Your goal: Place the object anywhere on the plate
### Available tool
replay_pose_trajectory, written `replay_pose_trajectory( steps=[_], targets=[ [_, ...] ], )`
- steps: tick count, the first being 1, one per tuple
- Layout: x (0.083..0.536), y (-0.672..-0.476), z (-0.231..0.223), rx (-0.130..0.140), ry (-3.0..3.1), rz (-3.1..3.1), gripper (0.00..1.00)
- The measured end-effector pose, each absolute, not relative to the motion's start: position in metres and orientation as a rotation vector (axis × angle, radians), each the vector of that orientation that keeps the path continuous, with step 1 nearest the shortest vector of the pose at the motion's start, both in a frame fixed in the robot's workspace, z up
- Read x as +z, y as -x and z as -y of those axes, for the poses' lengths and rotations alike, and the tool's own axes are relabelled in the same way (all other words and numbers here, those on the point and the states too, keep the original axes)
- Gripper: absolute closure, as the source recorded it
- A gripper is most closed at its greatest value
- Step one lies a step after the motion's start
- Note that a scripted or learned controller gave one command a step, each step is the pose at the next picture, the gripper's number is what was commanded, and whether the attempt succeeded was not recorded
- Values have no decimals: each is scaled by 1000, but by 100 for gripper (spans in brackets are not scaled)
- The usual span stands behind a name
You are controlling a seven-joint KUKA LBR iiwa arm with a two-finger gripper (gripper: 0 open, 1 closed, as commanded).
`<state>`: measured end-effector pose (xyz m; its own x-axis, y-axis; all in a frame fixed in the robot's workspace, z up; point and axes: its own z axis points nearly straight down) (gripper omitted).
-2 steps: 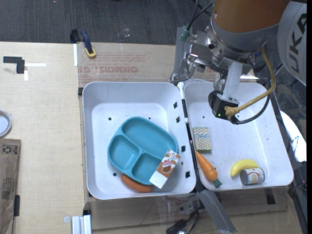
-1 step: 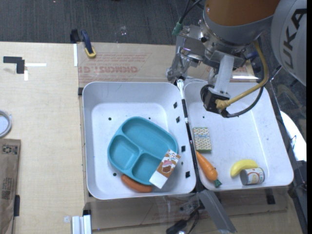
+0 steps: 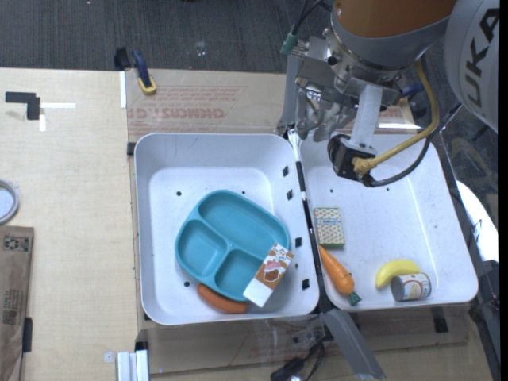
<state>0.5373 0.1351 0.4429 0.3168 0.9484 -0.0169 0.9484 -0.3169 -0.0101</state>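
I saw the gripper [image 3: 321,125] above the right bin's [image 3: 444,213] far-left corner. Could not tell its opening; nothing visibly held. Carton [image 3: 268,275] leaned on plate [image 3: 214,236].

Light is bright and even, falling from above. The white bins [image 3: 151,213] reflect it strongly, and the right bin's [image 3: 444,213] far right rim washes out to near white glare. Shadows are soft and short: a faint one lies under the plate [image 3: 218,236], a darker patch under the arm [image 3: 381,22]. The arm, close to the lens, looks slightly soft and large. The floor at the top is dim. Detail in the bins is fairly sharp.
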Motion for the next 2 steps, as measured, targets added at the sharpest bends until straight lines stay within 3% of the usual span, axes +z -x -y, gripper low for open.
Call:
replay_pose_trajectory(
  steps=[1, 2],
  targets=[
    [438, -584, -172, -12, -2378, -2053, 100],
    [437, -623, -229, -11, -2254, -2189, 100]
  ],
)
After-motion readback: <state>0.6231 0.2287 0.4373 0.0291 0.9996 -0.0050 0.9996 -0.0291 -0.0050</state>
